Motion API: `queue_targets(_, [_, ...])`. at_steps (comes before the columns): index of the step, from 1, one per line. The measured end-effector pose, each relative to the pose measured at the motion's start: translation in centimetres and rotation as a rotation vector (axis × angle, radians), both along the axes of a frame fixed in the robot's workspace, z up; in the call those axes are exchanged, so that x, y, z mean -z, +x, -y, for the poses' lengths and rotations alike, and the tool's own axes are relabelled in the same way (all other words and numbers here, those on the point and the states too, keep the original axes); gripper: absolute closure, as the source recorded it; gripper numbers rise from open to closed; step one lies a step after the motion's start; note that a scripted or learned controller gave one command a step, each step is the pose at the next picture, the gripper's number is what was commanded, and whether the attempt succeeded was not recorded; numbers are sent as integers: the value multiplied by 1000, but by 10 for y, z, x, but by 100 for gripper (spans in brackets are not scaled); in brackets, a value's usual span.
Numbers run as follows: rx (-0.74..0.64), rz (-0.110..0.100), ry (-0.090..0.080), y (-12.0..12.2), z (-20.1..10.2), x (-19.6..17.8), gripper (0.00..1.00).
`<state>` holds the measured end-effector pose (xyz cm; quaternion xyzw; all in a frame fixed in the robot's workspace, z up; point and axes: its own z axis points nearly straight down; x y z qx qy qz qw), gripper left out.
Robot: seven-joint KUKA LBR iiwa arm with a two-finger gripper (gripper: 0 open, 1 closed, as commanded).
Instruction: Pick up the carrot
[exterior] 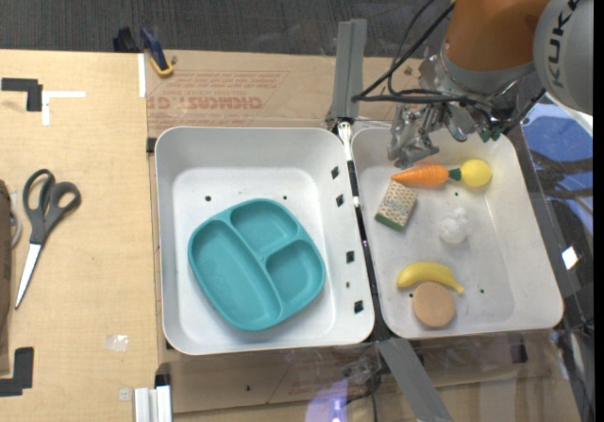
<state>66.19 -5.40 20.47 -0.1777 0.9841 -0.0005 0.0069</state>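
The end effector [412, 139] hovers at the carrot's [422, 176] eleven o'clock, apparently spread and gripping nothing. This looks like the approach step; next, descend and straddle the carrot.

One fixed camera looks down at a slant on both white bins [170, 222] from above.

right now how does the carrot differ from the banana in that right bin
The carrot is orange and tapers to a point; the banana is yellow and curved. The carrot lies toward the bin's far end, just below the hand; the banana lies toward the near end, touching a round tan disc. Both lie flat in the right bin, with nothing gripping them.
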Motion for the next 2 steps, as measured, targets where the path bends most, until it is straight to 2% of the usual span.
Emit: queue_targets(2, [0, 12, 0, 3, -1, -21, 100])
